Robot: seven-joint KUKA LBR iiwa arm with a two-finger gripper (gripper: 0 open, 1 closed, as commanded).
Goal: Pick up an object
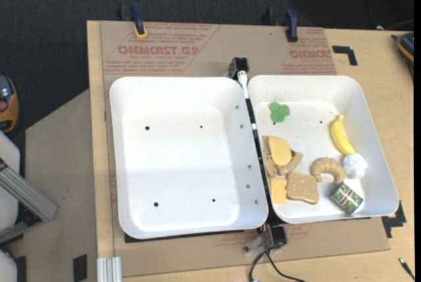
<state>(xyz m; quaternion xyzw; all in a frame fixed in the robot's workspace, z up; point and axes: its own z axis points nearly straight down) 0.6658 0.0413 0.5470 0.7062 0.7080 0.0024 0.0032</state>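
The right bin (pixel 368 110) holds several toy food items. A green leafy piece (pixel 279 112) lies near its back left. A yellow banana (pixel 341 135) rests by the right wall, with a white ball (pixel 355 165) just in front of it. A brown croissant (pixel 327 169) sits beside the ball. A slice of toast (pixel 302 187) lies at the front, touching a yellow cheese wedge (pixel 279 150) and a small yellow block (pixel 278 192). A green, red and white can (pixel 346 198) lies on its side at the front right.
The left bin (pixel 122 142) sits against the right one, joined along a black divider strip (pixel 250 129). Both rest on a cardboard sheet (pixel 197 44) held by two blue clamps (pixel 137 20) at the back. A cable (pixel 263 261) trails off the front edge.
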